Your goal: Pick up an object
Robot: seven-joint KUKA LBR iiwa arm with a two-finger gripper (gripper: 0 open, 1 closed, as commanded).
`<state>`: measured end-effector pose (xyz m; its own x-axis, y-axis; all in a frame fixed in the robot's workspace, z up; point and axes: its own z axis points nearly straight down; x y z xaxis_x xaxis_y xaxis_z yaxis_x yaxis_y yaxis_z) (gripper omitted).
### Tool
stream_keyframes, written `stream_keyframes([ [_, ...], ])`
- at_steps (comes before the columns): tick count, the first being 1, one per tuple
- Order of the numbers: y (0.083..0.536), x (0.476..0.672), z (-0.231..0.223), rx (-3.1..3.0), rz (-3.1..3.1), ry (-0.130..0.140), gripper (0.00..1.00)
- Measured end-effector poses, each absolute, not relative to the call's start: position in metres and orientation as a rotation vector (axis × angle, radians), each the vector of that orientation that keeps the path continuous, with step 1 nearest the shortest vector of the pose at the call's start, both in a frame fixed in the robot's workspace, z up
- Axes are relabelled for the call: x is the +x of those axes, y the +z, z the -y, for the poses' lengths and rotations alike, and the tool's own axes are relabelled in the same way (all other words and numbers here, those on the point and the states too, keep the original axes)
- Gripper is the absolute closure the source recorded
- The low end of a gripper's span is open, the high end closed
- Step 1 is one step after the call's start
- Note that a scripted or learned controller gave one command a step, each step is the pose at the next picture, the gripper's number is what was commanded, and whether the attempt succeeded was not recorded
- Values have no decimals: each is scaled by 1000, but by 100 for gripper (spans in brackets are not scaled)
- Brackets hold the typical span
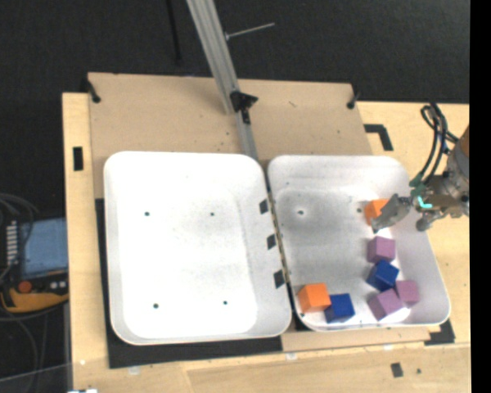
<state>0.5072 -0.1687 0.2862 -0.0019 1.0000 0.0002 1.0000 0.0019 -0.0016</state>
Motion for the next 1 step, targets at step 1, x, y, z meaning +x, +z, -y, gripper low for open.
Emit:
stream_keyframes([
  [1,288,508,169,-2223,2223,-2,0],
])
